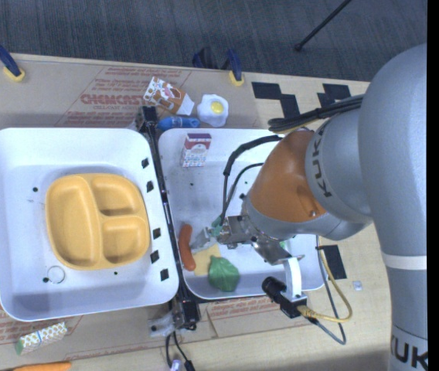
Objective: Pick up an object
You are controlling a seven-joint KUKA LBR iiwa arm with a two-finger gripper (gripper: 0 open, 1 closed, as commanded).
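Note:
My gripper (pixel 219 234) hangs low over the near part of the right bin (pixel 175 199), under the arm's orange band. Just left of it an orange sausage-shaped piece (pixel 186 247) lies along the bin's left wall. A pale yellow piece (pixel 209 250) sits right beside the gripper, and a green leafy lump (pixel 222 273) rests by the bin's front wall just below it. A red and white carton (pixel 195 150) lies at the bin's far end.
The left bin (pixel 11 161) holds a yellow divided plate (pixel 97 220). Behind the bins on the cardboard lie a fried-egg toy (pixel 213 108), a blue item (pixel 179 122) and a small snack box (pixel 161 93). A wrapped packet (pixel 42 336) lies at the front left.

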